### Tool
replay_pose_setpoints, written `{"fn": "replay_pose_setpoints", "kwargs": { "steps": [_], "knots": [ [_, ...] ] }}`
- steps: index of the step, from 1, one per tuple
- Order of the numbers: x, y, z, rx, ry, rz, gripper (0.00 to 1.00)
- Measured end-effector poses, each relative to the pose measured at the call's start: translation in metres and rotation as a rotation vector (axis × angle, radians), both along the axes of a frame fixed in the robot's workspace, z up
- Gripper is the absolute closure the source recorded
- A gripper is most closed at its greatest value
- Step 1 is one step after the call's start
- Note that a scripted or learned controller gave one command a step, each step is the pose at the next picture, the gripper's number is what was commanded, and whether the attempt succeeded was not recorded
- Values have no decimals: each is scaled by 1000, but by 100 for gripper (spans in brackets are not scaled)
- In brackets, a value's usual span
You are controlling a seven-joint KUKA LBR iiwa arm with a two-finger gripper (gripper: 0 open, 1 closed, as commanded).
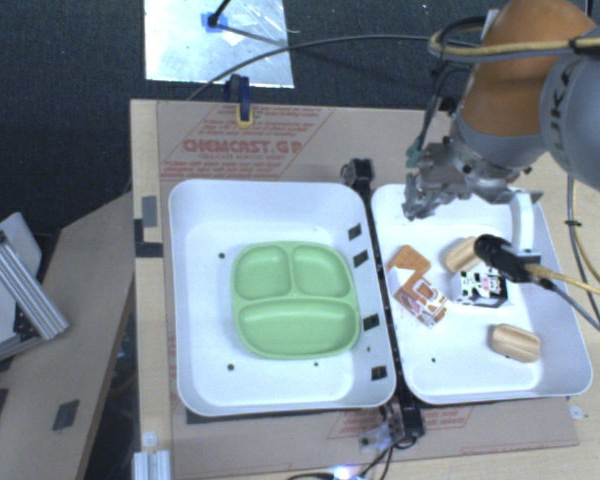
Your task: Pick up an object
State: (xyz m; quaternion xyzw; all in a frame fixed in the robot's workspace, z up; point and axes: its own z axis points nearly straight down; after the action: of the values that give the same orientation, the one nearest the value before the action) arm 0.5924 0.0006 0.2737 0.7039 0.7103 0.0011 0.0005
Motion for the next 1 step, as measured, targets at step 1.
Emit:
{"fn": "replay_pose_setpoints", "kwargs": {
  "steps": [1],
  "knots": [
    [27, 45, -15, 0, 0, 0, 100]
  ]
}}
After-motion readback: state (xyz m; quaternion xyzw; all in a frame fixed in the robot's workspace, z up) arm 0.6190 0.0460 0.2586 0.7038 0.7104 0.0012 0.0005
